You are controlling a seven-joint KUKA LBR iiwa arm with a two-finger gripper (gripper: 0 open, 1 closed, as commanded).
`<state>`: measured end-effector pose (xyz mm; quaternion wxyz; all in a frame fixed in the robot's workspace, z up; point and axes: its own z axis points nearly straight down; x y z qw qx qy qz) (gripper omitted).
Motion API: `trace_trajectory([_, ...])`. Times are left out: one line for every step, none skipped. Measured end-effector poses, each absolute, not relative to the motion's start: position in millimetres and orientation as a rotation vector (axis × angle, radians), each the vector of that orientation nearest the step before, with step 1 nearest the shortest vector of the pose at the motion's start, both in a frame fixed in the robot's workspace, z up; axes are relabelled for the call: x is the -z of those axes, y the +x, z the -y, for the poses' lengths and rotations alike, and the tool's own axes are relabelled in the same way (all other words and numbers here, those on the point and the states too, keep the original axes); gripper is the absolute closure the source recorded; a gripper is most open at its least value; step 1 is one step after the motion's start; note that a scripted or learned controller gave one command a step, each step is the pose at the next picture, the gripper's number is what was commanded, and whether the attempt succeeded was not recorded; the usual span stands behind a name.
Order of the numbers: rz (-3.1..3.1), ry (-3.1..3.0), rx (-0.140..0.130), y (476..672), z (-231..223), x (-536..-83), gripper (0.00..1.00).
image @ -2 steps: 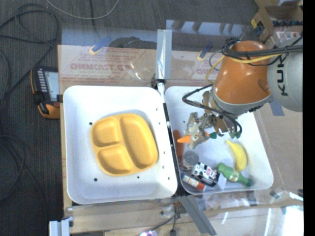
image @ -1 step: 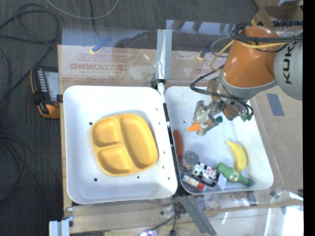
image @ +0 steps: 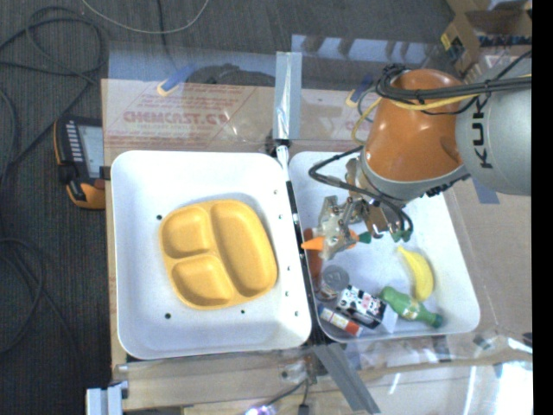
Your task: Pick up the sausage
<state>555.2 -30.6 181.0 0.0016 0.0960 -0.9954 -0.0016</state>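
The sausage [image: 316,264] is a small red-brown piece lying along the left wall of the right bin [image: 458,258], just below an orange carrot-like piece [image: 312,244]. My gripper [image: 339,229] hangs low over the left half of that bin, under the orange wrist band [image: 410,128]. It is just above and to the right of the sausage. Nothing shows clearly held in it.
In the right bin lie a banana [image: 420,271], a green bottle [image: 411,308], a round grey tin [image: 335,277], a black and white box [image: 359,303] and a red-tipped marker [image: 338,318]. The left bin [image: 138,188] holds a yellow divided tray [image: 220,253].
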Motion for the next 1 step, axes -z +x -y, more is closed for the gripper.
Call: trace_trajectory([3.087,-0.566,-0.002,599.7,17.5,-180.7,1.00])
